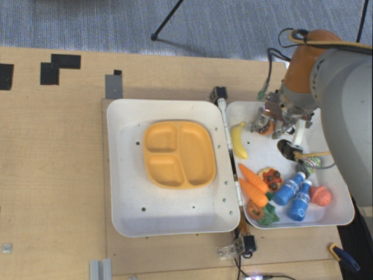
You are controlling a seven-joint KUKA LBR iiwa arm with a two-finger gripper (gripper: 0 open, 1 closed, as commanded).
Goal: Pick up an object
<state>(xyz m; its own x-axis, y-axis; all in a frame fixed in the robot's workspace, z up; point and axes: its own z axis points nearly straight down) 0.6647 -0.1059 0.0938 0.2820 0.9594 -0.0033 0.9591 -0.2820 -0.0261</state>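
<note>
One hand (263,123): low over the far end of the right bin (344,214), on the grey arm (344,98).
Grip: cannot tell whether clenched or released; a reddish patch (266,128) at its tip may be a small thing or part of the hand.
Banana (238,140): just beside the hand, along that bin's left wall.
Carrots (254,182): nearer end, same wall.
Bottles (293,196): two, blue, just right of the carrots.
Red thing (321,196): right of the bottles.
Green thing (269,215): near corner, below the carrots.
Left bin (125,214): holds a yellow divided plate (178,154) in its middle.
Worktop (52,174): bears both bins.
</note>
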